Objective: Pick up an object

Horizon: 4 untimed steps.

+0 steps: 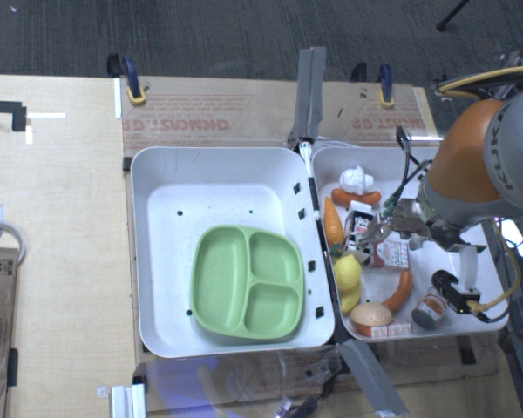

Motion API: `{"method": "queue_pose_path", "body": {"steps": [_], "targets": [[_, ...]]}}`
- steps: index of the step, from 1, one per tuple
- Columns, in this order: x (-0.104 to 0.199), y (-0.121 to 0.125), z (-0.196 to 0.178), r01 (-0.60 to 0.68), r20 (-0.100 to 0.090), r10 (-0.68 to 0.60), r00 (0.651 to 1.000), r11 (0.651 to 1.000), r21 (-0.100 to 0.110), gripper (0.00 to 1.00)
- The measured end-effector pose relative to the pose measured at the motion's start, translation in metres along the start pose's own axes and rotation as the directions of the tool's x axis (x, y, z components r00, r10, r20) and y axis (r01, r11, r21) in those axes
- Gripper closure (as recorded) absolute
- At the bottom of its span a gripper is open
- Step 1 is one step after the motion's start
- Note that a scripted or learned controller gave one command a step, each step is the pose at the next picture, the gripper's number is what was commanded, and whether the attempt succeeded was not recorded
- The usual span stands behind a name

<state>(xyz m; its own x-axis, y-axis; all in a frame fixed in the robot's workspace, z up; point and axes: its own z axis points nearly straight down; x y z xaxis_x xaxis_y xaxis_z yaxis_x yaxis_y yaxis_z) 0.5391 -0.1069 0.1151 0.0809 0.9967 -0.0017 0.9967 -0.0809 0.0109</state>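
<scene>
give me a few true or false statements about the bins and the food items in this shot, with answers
1. The green three-compartment plastic plate lies in the left white bin. True.
2. The orange toy carrot lies on the green plate. False: it lies in the right white bin, near the divider.
3. The gripper is above the right bin. True.
4. The yellow toy lemon sits outside both bins. False: it is in the right bin.
5. The arm's orange band is over the left bin. False: it is at the right bin's side.
</scene>
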Motion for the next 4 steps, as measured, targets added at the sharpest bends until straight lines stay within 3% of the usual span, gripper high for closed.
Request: {"method": "queue_pose_path", "body": {"steps": [1,2,3,4], "targets": [[-0.004,-0.049,-0.006,-0.457,0.000,0.457,0.889,0.889,0.005,0.00],[-0.046,-0.046,0.024,-0.280,0.001,0.280,0.960,0.960,0.015,0.00],[-0.047,-0.047,0.015,-0.281,0.002,0.281,0.960,0.960,0.017,1.00],[0.036,-0.034,-0.076,-0.180,0.002,0.180,0.984,0.984,0.013,1.00]]}}
